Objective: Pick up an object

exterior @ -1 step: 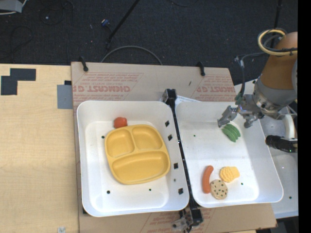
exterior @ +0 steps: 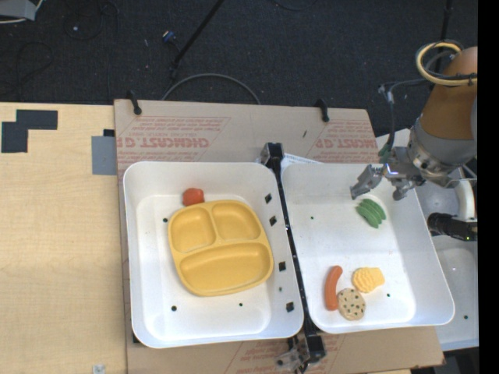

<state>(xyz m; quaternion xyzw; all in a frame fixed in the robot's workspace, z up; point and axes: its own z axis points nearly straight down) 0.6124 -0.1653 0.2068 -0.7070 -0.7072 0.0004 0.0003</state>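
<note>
1. My arm (exterior: 446,107) comes in from the right and is cut off by the frame edge, so only the wrist end and the orange band above it show.
2. My claw (exterior: 383,182) hangs over the upper right part of the right bin (exterior: 421,302). Its two fingers are spread apart with nothing between them; one finger (exterior: 364,183) points left, the other (exterior: 402,191) is shorter and harder to make out against the wrist hardware.
3. The small dark specks on both bin floors are too tiny to identify.
4. The right bin holds four things. A green pod-shaped vegetable (exterior: 372,212) lies just below my claw, apart from the fingers. Near the bin's front lie a red-orange sausage-shaped piece (exterior: 333,286), a yellow ridged piece (exterior: 367,278) and a speckled cookie (exterior: 352,304); the cookie touches the yellow piece and sits just beside the sausage.
5. The left bin (exterior: 144,287) holds a yellow divided plate (exterior: 220,246) with three compartments, and a small red-orange piece (exterior: 193,196) just beyond the plate's far left corner.
6. Both bins rest on a cardboard sheet (exterior: 234,135) on the worktop (exterior: 54,248).
</note>
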